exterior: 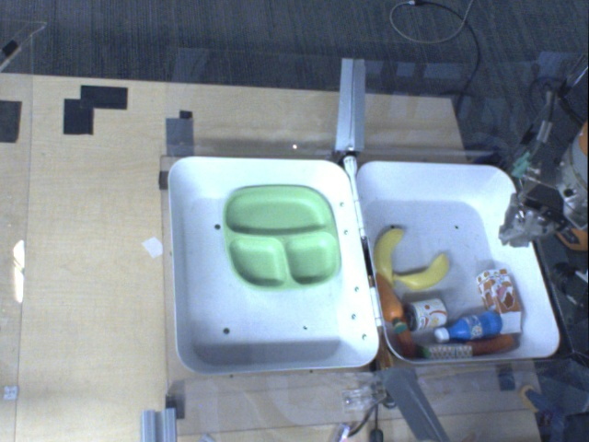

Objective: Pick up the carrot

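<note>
Orange and slim, the carrot (388, 300) lies along the left wall of the right-hand bin (433, 191), its tip pointing toward the near edge, seen from the fixed camera above the bench. Just beside it to the right rests a yellow banana (408, 263), with a small can (426, 315) near the carrot's lower end. A blue-capped bottle (469, 328) and a printed carton (498, 295) sit along the bin's near right corner, and what appears to be a second reddish item (479, 346) lies against the near wall, though it is hard to make out.

The gripper (521, 228) hangs over the bin's right rim, well apart from the carrot, with the banana between them. Whether its jaws are spread or pressed together cannot be told from this angle; nothing is visible between them.

In the left-hand bin (198, 274), a green compartment tray (281, 235) sits near the centre.
</note>
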